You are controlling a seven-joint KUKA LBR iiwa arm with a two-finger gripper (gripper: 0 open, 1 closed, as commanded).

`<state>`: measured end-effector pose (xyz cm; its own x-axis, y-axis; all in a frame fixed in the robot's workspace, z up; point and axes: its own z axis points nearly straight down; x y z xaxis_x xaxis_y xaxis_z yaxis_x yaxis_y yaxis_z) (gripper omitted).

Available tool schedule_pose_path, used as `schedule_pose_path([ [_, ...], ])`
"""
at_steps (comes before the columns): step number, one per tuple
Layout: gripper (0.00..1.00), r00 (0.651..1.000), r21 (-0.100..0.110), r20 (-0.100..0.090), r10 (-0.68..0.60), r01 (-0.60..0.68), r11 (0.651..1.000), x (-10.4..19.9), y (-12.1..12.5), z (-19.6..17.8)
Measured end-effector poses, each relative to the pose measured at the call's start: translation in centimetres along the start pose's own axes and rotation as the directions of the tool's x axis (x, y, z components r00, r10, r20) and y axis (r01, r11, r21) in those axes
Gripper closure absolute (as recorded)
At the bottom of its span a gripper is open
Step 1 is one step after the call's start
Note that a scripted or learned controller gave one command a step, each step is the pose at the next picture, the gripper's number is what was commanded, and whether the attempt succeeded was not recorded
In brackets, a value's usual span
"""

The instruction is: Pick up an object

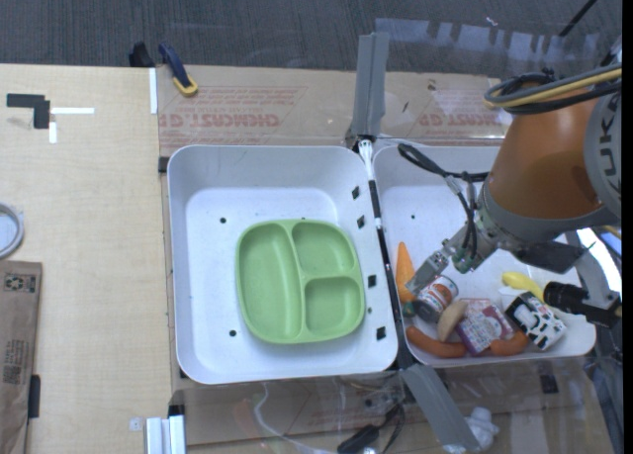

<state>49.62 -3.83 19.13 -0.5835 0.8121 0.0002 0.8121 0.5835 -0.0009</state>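
In the lower right of the frame, inside the right-hand white bin (pixel 435 170), the gripper (pixel 432 274) is hanging low over a cluster of small objects, with the grey and orange arm (pixel 549 170) reaching in from the right edge above it. Just below and touching or nearly touching the gripper tip, a small can (pixel 436 298) with a red and white label is lying tilted; whether the gripper is clenched, released or grasping anything cannot be told from this slant. An orange carrot-shaped piece (pixel 405 263) is sitting just left of the gripper, close against the divider between the bins. Below the can, a tan oblong piece (pixel 450 319), a reddish sausage-shaped piece (pixel 435 345) and a dark red packet (pixel 482 327) are crowding together along the bin's lower wall. Further right, a yellow banana-like piece (pixel 521 284) and a black and white spotted toy (pixel 535 322) are lying near the bin's lower right corner. The upper left part of this bin's floor is lying bare, giving open room above the cluster, while the lower edge is packed tight. In the left bin (pixel 198 244), at the frame's centre, a green divided plate (pixel 300 282) is resting flat, well apart from the gripper, with bare white floor showing all around it.
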Motion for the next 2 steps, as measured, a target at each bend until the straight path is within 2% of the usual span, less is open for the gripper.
schedule_pose_path([
  [1,0.00,0.997,-0.001,0.003,-0.077,0.077,0.997,-3.5,-4.6,-7.0],
  [2,0.00,0.992,-0.005,0.005,-0.122,0.122,0.992,-9.1,-7.2,8.8],
])
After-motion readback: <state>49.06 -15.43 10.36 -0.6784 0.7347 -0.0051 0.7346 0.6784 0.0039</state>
